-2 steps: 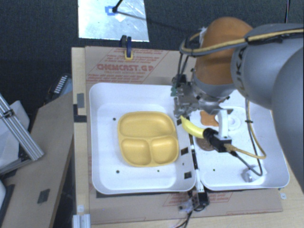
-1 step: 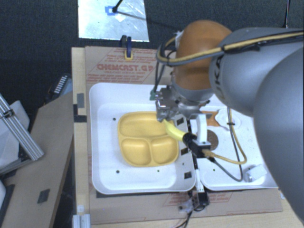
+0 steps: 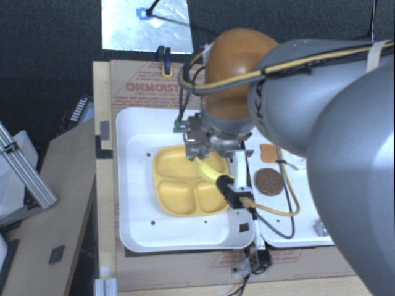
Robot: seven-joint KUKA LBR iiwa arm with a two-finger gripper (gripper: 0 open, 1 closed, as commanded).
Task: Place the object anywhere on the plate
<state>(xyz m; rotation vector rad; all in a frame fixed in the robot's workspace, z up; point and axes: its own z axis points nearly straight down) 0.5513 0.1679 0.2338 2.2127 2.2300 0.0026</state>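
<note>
We see the big grey arm [image 3: 333, 122] coming in from 3 o'clock, with its orange band [image 3: 237, 73] over the left white bin [image 3: 133, 184]. In that bin sits the yellow plate [image 3: 176, 190], split into parts. The gripper [image 3: 207, 159] hangs over the plate's 1 o'clock edge, pinching a small yellow thing [image 3: 210, 171]. In the right bin [image 3: 302, 239], at 3 o'clock from the plate, lie a brown round cookie [image 3: 269, 181] and an orange piece [image 3: 268, 152].

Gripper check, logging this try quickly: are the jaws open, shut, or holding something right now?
Gripper: above the yellow plate, at a yellow object; cannot be told.
</note>
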